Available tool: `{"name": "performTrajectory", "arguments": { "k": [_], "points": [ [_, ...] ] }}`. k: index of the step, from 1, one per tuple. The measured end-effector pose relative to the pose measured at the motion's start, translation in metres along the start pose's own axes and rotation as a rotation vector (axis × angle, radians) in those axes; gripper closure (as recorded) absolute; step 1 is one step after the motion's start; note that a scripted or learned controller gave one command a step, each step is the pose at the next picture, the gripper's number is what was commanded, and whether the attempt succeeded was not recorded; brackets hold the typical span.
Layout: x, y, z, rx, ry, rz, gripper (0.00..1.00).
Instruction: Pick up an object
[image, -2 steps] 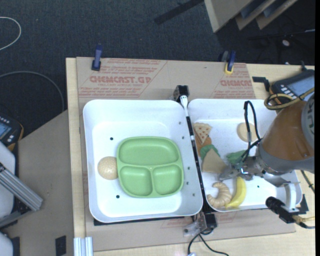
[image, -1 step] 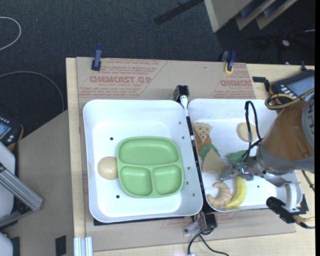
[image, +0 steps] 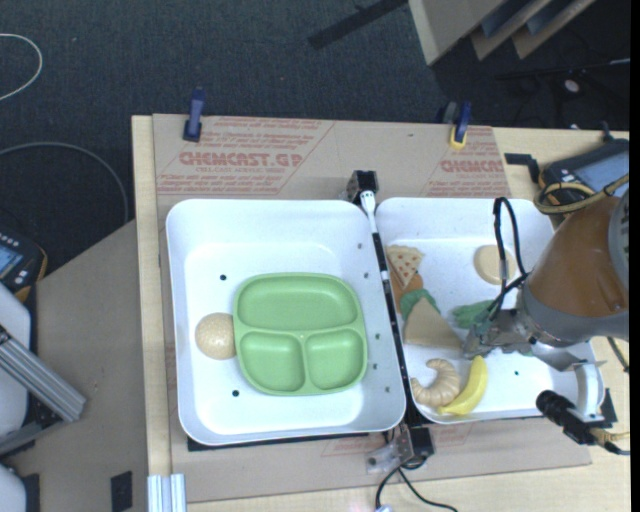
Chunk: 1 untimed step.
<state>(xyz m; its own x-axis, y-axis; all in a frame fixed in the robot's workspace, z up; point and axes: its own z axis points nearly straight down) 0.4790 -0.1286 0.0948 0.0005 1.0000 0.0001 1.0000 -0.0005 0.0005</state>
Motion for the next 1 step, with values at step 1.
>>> {"name": "performTrajectory", "arguments": {
  "k": [1],
  "points": [
    [0.0000, 0.0005, -0.0099, -0.003, -0.001, 0.000, 1.00]
  ]
}}
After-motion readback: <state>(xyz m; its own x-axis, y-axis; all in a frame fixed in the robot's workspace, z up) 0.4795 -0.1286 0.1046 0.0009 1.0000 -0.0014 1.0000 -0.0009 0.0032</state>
